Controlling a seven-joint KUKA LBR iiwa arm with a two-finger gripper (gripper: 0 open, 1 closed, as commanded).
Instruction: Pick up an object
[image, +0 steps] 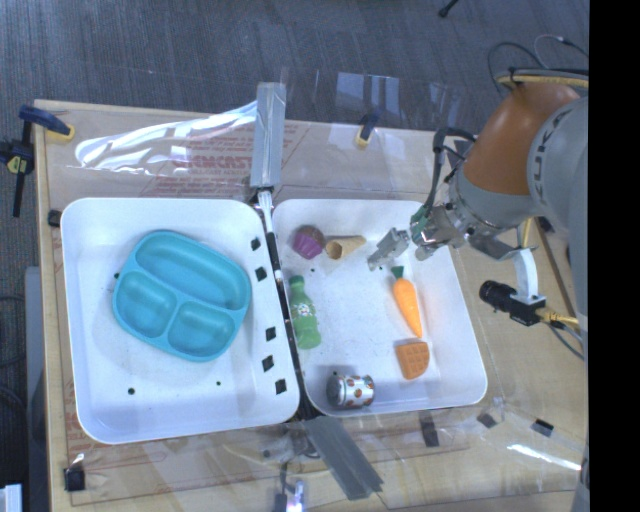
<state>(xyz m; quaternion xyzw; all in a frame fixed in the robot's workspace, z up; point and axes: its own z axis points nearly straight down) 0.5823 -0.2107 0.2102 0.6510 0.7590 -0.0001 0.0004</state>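
The gripper (392, 250) is seen low over the far part of the right bin (455, 385), its jaws pointing toward the bin's middle; nothing is seen between them, and how far they are parted cannot be told at this size. A carrot (406, 304) lies just on the near side of the gripper, apart from it, its green top toward the fingertips. An orange waffle-patterned piece (412, 359) is found nearer still, almost touching the carrot's tip. To the left of the gripper an ice-cream cone (344, 245) lies on its side, with a purple round item (308, 241) just beyond it. A green bottle (303, 312) is set along the right bin's left wall, and a small metal can (351, 390) lies near its front rim. The left bin (85, 400) holds a blue divided plate (181, 294).
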